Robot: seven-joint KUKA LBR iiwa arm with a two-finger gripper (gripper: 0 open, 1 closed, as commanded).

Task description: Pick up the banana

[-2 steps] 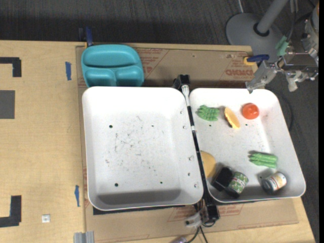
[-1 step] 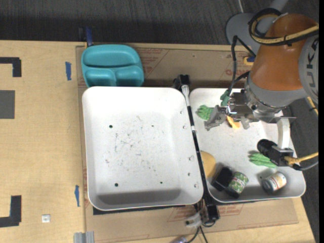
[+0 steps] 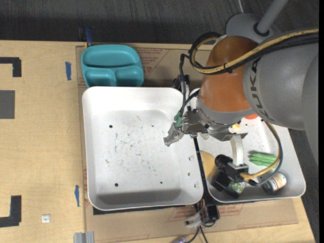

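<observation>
My gripper (image 3: 173, 134) hangs low over the right edge of the left white bin (image 3: 126, 186), pointing left and down from the orange-banded wrist. Nothing shows in it. The arm's grey and orange bulk covers most of the right bin (image 3: 293, 186). A small yellow patch (image 3: 235, 128) peeks out beside the wrist in the right bin; I cannot tell whether it is the banana. The rest of that spot is hidden under the arm.
In the right bin lie a green object (image 3: 263, 159), a silver can (image 3: 276, 181) at the front right and an orange-red thing (image 3: 251, 118) by the wrist. A teal divided tray (image 3: 112, 65) stands behind the left bin. Cardboard bench lies to the left.
</observation>
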